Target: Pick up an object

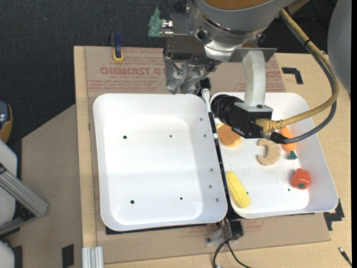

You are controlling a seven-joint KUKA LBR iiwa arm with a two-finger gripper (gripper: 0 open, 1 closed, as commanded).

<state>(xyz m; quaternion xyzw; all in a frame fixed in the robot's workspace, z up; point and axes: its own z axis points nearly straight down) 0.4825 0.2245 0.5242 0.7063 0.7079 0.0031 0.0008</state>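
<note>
The right bin (pixel 318 197) holds the objects. There is a yellow corn cob (pixel 237 188) at its front left and a red pepper (pixel 300 178) at its front right. A tan curved piece (pixel 269 152) lies in the middle, and an orange round piece (pixel 229 136) sits by the left wall. A small orange item (pixel 286 139) and a small green bit (pixel 292 155) lie further right. My gripper (pixel 185 81) hangs over the far rim of the left bin (pixel 106 149), near the divide between the bins and apart from every object. I see nothing held in it.
A black cylindrical unit (pixel 239 118) on a white bracket, with a yellow cable, juts over the back of the right bin and hides part of it. A blue clamp (pixel 116 45) sits on the cardboard base at the back left. Metal framing stands at the left edge.
</note>
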